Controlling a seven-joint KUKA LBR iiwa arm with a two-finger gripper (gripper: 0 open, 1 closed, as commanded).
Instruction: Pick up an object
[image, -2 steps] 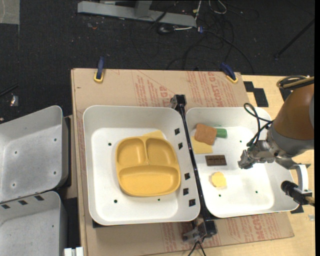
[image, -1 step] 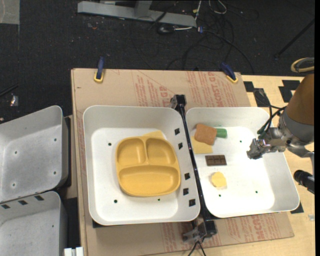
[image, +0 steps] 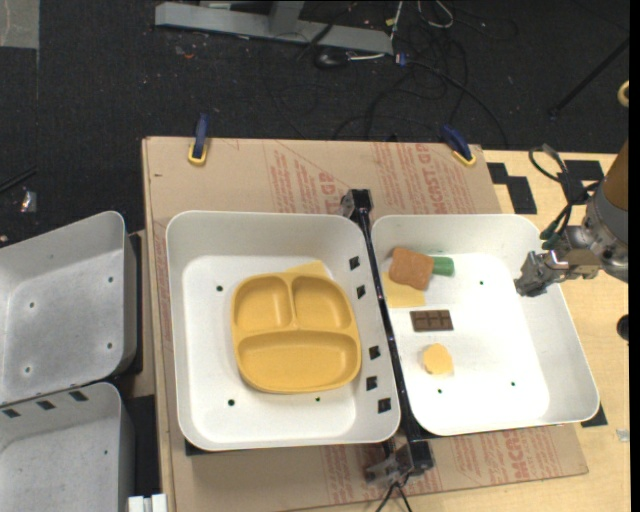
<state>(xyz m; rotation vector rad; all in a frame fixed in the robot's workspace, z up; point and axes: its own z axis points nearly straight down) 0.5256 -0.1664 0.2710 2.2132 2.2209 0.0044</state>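
In the right bin (image: 520, 395) lie a brown block (image: 410, 268), a small green piece (image: 442, 266) beside it, a pale yellow flat piece (image: 404, 295) under the block, a dark chocolate bar (image: 432, 321) and a small yellow round piece (image: 437, 360). My gripper (image: 531, 279) hangs over the right bin's right side, well to the right of these objects, with nothing visible between its fingers. The arm comes in from the right edge.
The left bin (image: 200, 260) holds a yellow divided tray (image: 296, 333). A black divider (image: 378, 320) runs between the bins. Two clamps (image: 199, 140) (image: 459, 146) hold the cardboard at the back. Other white bins (image: 60, 300) stand at the far left.
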